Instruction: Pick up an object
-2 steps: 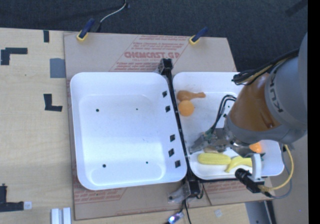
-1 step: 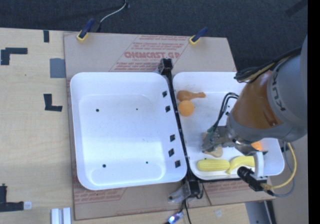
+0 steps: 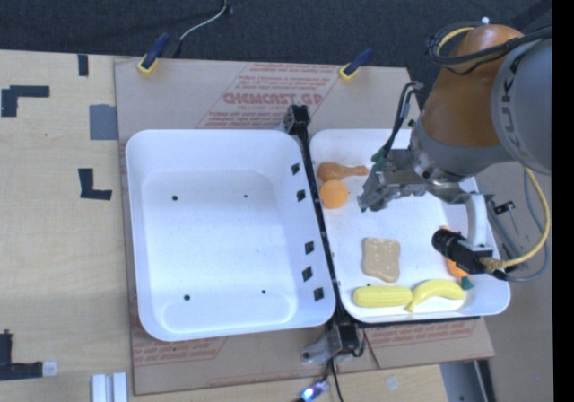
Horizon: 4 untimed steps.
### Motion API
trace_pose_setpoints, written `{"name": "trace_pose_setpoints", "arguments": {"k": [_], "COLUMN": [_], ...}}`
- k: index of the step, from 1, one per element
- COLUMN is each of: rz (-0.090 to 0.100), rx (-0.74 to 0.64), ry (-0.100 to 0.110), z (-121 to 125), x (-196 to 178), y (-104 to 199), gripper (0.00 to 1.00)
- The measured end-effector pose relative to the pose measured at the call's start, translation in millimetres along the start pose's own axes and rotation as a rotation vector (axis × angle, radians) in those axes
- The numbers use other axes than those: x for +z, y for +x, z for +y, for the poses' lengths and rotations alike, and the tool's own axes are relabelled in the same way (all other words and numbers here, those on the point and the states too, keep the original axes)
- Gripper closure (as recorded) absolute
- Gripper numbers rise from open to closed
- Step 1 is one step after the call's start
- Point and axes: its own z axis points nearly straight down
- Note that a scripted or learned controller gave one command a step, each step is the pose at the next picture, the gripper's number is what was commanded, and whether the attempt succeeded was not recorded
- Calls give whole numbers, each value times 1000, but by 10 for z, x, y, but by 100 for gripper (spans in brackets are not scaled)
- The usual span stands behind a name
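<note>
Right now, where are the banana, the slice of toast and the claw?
banana (image 3: 439, 294): camera view, middle of its yellow curve.
slice of toast (image 3: 381, 258): camera view, centre of its tan face.
claw (image 3: 369, 203): camera view, at its fingertips.

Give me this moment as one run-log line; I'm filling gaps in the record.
gripper: over right bin, holding nothing visible | nearest: orange ball, drumstick | also there: toast, corn, banana
</note>
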Motion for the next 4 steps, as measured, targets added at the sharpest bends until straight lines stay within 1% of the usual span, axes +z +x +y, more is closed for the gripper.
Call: {"name": "trace_pose_setpoints", "arguments": {"k": [1, 4], "rz": [-1, -3], "rx": [7, 4], "ry": [16, 18], "z": [-37, -25], "x": [-10, -292], "y": [-34, -25], "gripper": [100, 100]}}
